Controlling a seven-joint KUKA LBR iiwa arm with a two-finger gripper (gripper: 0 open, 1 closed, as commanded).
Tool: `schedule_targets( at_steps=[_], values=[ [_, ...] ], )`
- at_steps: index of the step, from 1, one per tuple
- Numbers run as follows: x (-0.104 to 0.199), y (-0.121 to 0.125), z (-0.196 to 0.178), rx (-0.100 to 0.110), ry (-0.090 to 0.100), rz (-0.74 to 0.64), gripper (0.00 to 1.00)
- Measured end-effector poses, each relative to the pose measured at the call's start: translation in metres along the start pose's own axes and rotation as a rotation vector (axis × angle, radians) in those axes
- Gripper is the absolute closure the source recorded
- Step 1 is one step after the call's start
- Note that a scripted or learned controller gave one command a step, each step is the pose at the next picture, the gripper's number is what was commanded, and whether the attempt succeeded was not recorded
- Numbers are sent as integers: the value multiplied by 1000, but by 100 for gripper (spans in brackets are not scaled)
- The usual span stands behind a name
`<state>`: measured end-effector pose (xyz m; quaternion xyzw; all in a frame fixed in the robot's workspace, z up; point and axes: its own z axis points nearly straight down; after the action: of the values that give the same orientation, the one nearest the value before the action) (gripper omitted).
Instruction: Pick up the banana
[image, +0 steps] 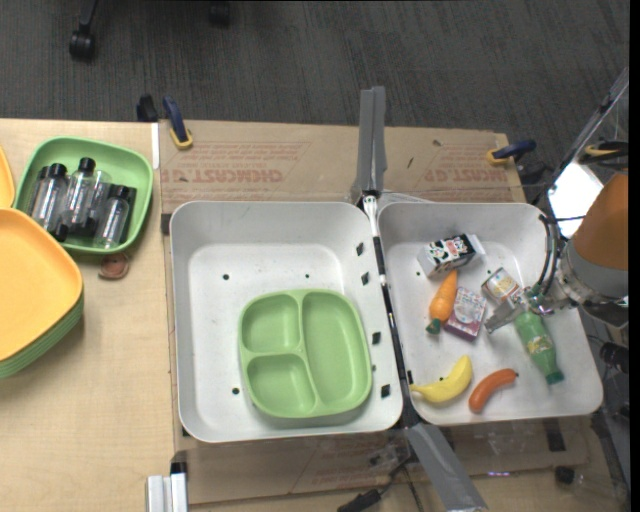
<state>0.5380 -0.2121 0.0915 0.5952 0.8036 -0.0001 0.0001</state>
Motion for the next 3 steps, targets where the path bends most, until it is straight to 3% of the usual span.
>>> schedule_targets(
  at_steps=[1,2,3],
  values=[
    [-1,0,-9,-1,0,4,100],
    [-22,38,-26,-1,-2,263,100],
    [-22,38,-83,3,-2,714,100]
  ],
)
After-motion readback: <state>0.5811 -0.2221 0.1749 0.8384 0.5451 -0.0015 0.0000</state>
